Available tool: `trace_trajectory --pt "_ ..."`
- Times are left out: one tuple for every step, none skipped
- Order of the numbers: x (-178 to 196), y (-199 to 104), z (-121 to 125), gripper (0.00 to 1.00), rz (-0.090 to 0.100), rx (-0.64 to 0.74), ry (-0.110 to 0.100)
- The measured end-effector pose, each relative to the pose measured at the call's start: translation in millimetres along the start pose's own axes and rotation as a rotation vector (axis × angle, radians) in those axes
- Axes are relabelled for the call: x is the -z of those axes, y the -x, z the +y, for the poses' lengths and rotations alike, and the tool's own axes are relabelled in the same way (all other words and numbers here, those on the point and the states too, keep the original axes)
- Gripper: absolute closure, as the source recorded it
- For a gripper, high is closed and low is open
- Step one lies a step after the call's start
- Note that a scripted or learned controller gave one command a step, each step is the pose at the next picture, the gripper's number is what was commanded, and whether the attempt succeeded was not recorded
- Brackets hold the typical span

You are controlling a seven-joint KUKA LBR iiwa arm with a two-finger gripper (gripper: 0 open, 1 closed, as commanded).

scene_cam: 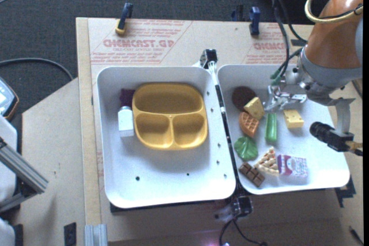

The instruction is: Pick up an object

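White plastic forms the two shallow bins seen from the fixed camera above the worktop. The left bin holds one yellow divided plate, one small white bottle just beside it, and one dark purple item partly hidden behind the bottle.

The right bin carries the toy food: one dark round cookie, two yellow cheese wedges and, one waffle, one green pepper, one green leaf, one chocolate bar, one corn piece and one small pink carton.

The claw is seen low over the right bin, between the two cheese wedges and just above the pepper. Whether its fingers are apart or together cannot be told; nothing is visibly gripped.

The nearest cheese wedge is judged the likeliest target. It is probably light, stiff and smooth plastic, so it could slip; it would best be gripped across its flat sides, clear of the touching waffle.
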State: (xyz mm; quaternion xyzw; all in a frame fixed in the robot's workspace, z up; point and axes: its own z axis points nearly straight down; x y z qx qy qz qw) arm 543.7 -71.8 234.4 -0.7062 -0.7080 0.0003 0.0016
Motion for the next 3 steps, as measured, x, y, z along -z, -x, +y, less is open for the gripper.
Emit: trace_trajectory --pt "-21 8 -2 1.0 -0.001 -0.003 -0.002" --pt "0 7 4 1.0 -0.003 -0.002 0.007" --pt "-15 3 7 1.0 -0.001 -0.002 -0.001"
